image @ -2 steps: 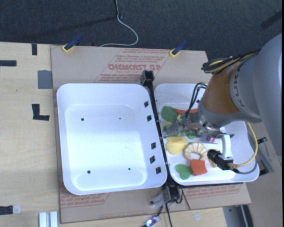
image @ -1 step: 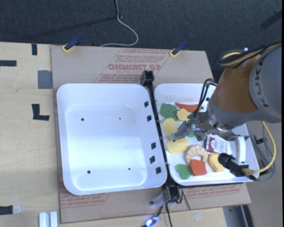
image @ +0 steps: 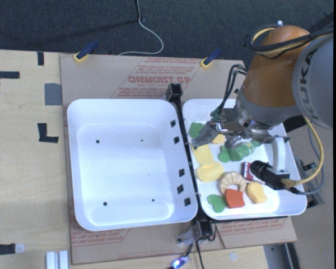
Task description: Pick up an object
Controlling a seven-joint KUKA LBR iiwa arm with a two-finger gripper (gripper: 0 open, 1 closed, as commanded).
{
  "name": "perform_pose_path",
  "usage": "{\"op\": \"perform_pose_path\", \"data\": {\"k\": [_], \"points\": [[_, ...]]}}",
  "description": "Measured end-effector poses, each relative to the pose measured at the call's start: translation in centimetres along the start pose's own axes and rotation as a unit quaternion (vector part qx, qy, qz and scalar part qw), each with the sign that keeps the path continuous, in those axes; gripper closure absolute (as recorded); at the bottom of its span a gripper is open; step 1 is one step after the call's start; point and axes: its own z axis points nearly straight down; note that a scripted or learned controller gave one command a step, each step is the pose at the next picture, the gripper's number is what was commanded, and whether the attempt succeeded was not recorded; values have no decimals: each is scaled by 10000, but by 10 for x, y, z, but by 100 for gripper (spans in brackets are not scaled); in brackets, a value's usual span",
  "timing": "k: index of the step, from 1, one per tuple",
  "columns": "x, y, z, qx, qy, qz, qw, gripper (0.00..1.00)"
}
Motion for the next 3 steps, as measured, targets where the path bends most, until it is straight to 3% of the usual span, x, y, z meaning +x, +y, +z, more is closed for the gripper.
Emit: {"op": "perform_pose_path", "data": {"k": [1, 2, 3], "points": [[44, -6, -81, 3, -3, 8, 10000, 100], [93, 17, -242, -45, 5, 4, 10000, 100], [35, -30, -264, 16, -13, 50, 10000, 100]]}}
